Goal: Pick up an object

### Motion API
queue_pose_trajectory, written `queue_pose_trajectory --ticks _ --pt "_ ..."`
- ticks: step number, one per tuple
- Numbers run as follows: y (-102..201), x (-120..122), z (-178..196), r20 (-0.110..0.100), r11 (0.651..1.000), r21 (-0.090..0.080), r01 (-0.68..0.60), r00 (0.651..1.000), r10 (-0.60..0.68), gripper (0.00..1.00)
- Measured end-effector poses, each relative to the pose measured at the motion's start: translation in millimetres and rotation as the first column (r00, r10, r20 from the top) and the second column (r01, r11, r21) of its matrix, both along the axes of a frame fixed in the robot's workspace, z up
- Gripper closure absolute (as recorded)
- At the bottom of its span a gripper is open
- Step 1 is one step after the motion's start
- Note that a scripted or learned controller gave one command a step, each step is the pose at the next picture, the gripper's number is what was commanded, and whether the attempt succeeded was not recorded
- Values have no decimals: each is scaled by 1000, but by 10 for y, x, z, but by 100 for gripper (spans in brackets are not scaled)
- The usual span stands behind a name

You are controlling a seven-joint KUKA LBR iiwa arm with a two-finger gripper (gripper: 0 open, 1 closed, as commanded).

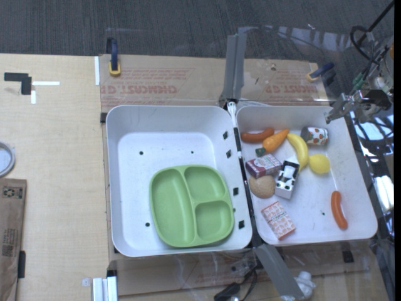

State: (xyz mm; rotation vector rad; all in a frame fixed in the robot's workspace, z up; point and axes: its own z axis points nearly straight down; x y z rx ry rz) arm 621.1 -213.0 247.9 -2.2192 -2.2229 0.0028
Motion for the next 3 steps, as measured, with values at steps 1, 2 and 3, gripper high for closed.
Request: queue_pose_trajectory --ticks 1,2,3 --pt "-5 271 -1554 4 986 9 -167 986 167 0" --pt "-59 250 -1458 -1 986 3 -164 986 164 100" --pt "-25 259 -1461 0 986 8 -167 986 167 0"
